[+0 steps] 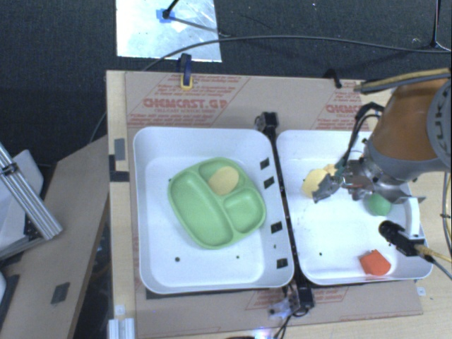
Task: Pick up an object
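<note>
In the right bin [332, 263], a yellow object [313, 181] lies near the left wall. My gripper [324, 188] hangs just to its right and partly over it, touching or almost touching its edge. A green ball [378, 205] sits under the wrist, right of the gripper. An orange object [375, 262] rests near the bin's front right corner. The grey arm with its orange band [413, 122] reaches in from the right.
The left bin [159, 260] holds a green divided plate [205, 217] with a pale yellow piece [224, 180] in its upper compartment. A ridge with black clips [275, 189] divides the two bins. The bins sit on a cardboard sheet [226, 97].
</note>
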`<control>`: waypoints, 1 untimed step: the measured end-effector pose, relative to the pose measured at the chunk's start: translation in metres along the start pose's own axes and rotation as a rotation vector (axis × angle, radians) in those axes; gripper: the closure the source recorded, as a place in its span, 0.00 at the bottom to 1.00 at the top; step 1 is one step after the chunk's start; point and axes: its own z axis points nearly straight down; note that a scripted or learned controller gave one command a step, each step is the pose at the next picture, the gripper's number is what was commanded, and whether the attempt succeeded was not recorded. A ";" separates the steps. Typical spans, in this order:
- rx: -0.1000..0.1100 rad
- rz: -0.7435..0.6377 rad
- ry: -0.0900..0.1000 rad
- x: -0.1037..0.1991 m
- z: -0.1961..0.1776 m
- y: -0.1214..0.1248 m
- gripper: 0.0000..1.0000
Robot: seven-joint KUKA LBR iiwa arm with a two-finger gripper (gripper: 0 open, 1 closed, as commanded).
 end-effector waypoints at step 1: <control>0.001 0.000 0.000 0.000 0.063 0.001 0.00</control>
